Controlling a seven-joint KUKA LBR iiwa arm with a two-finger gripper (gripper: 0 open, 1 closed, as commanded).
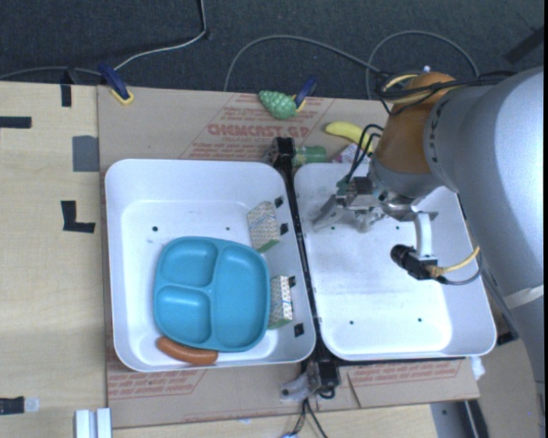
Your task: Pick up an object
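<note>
The gripper sits low over the upper part of the right shallow white plastic bin, its metal fingers spread apart with nothing between them. Well to its left, in the left white bin, lie a blue three-compartment plastic plate, an orange sausage-shaped toy and two small speckled packets. Just above the gripper, on the desk, rests a yellow banana.
</note>
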